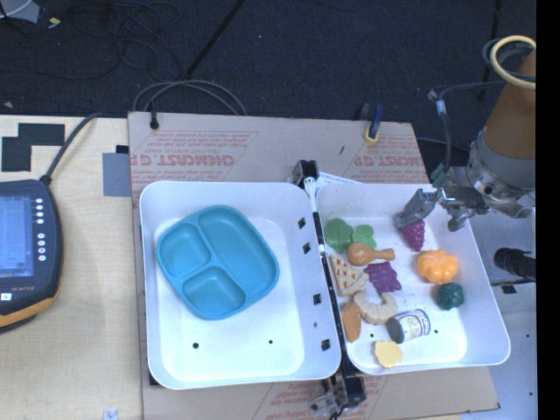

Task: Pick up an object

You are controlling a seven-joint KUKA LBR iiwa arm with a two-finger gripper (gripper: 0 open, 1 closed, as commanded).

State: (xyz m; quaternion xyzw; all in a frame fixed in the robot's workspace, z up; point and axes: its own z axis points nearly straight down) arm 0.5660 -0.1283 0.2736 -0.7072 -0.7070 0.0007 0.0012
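My gripper point(435, 214) hangs over the far right part of the right bin point(486, 339), its fingers spread apart with nothing between them. A purple grape bunch point(413, 233) lies just under the left fingertip point(412, 210), and I cannot tell whether they touch. An orange pumpkin toy point(437, 266) and a dark green toy point(451, 296) sit just in front of the gripper. Further left lie a drumstick point(369, 254), a purple toy point(383, 276), green pieces point(338, 232), a waffle slice point(347, 276), a small can point(411, 325) and a yellow wedge point(388, 353).
The left bin point(166, 348) holds a blue divided plate point(216, 259). A raised divider point(319, 269) runs between the two bins. A control pendant point(22, 243) lies on the bench at the far left. Cables hang behind the bins.
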